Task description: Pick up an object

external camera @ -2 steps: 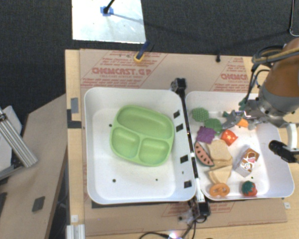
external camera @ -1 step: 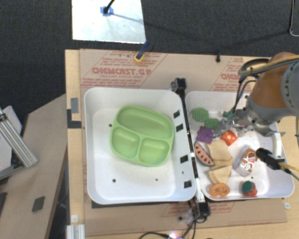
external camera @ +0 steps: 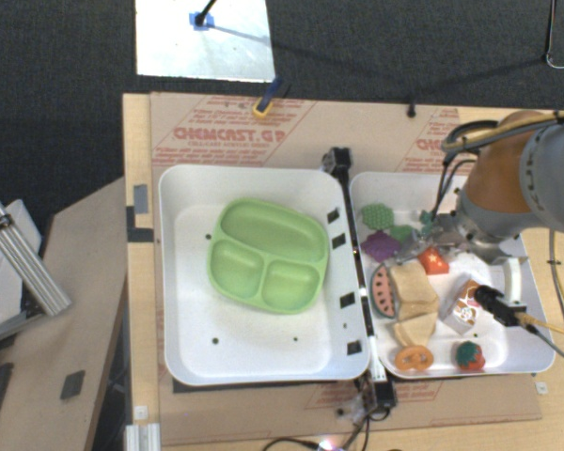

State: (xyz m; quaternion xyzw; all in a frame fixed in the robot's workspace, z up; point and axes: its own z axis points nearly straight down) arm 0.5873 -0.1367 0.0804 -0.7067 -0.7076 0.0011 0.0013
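The right bin [external camera: 536,346] holds several toy foods: a green leafy piece [external camera: 377,216], a purple piece [external camera: 381,245], a watermelon slice [external camera: 383,292], two bread slices [external camera: 415,289], an orange round slice [external camera: 414,357], a red berry with a green top [external camera: 468,355] and a small brown-and-white packet [external camera: 462,306]. My gripper [external camera: 430,241] reaches down into this bin from the right. It is just above a small red piece [external camera: 435,262] and close to the purple piece. The wrist hides what lies directly beneath it.
A light green divided plate [external camera: 268,255] lies in the left bin [external camera: 183,346]. A black divider with clips [external camera: 352,271] runs between the bins. The grey arm with its orange band [external camera: 508,181] overhangs the right bin's far right side, with a black cable [external camera: 508,310] trailing.
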